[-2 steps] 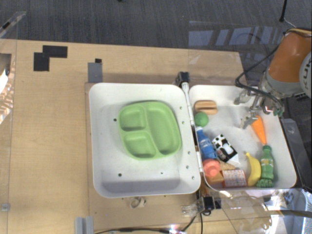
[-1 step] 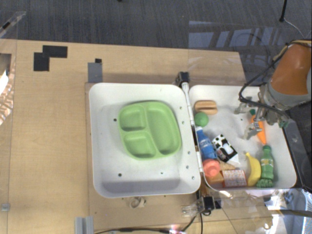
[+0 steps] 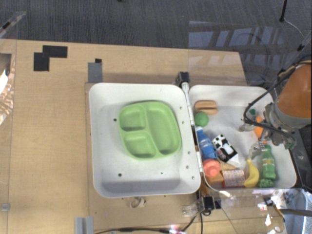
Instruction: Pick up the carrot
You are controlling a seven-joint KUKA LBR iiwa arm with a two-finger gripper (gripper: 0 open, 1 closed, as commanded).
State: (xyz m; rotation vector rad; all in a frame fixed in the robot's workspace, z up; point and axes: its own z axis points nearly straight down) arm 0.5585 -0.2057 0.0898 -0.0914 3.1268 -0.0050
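The bench [image 3: 48,145] carries two white bins. The left bin [image 3: 105,179] holds a green divided plate [image 3: 148,129], lying flat near its centre. The right bin [image 3: 226,99] is crowded along its lower and left portions. A hot dog bun [image 3: 205,106] lies near the upper left, with a green ball [image 3: 201,119] just below it. A blue bottle [image 3: 205,146] lies along the left wall, a black-and-white toy [image 3: 224,147] just beside it. Below these sit a pink round item [image 3: 211,167], a small box [image 3: 233,177], a yellow banana [image 3: 251,174] and a green bottle [image 3: 267,165].

The arm's orange band [image 3: 297,96] sits at the right edge. The gripper [image 3: 263,139] hangs over the right side of the right bin, directly above the green bottle and banana. The carrot [image 3: 257,128] appears as a small orange shape at the gripper, partly hidden by wrist parts and cables. Whether the tool is clamped on it or released cannot be told.
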